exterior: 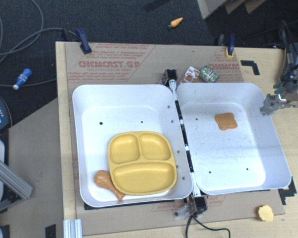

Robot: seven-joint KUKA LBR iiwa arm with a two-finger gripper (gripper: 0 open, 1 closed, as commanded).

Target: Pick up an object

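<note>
A yellow divided plate (140, 161) lies in the left bin (89, 108), with a tan toy drumstick (106, 182) tucked against its lower left corner. A small orange-brown square piece (225, 121) rests flat in the right bin (248, 152), toward the back. My gripper (275, 103) hangs at the right bin's far right rim, to the right of that piece and well apart from it. I see nothing in it.
Behind the bins, small crumpled packets (201, 74) lie on the cardboard bench top. A yellow chunk (264, 212) sits on the bench at the front right. Blue clamps (82, 39) grip the back edge. A blue bottle (23, 77) and cables lie on the floor to the left.
</note>
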